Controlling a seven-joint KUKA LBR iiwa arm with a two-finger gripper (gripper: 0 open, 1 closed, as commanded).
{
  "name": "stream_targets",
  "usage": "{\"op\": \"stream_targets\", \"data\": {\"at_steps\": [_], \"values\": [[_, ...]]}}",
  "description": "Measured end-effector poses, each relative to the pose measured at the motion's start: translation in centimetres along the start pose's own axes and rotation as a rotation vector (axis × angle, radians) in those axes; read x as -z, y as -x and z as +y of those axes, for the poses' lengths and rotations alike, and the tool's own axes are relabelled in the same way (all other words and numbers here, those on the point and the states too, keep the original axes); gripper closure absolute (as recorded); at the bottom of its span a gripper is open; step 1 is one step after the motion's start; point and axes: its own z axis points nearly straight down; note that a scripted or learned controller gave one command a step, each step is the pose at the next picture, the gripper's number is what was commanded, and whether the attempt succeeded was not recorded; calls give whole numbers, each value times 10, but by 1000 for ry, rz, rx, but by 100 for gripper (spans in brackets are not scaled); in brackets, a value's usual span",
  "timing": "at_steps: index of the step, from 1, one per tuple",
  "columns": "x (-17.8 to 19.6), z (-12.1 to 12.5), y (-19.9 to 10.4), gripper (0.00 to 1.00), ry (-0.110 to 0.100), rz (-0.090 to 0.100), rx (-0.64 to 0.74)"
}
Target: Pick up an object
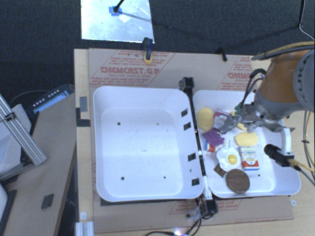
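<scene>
Reaching in from the right, the hand [230, 123] hangs low over the right bin [288, 181], near a yellow lump [205, 117] and purple scrap [213, 137], presumably lining up a pick; I cannot tell how its grip is set.

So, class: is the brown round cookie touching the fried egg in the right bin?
Apart. The camera view shows a strip of white bin floor between the brown cookie and the fried egg.

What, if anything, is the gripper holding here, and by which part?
Cannot be told. The gripper is down among the objects in the right bin, next to a purple piece, but nothing visibly sits in it.
</scene>
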Motion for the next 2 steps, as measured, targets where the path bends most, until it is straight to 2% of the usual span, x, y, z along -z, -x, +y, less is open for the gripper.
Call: {"op": "stream_targets", "data": {"at_steps": [1, 2], "values": [[-68, 44, -20, 0, 13, -1, 9], [-54, 44, -18, 100, 18, -2, 8]]}}
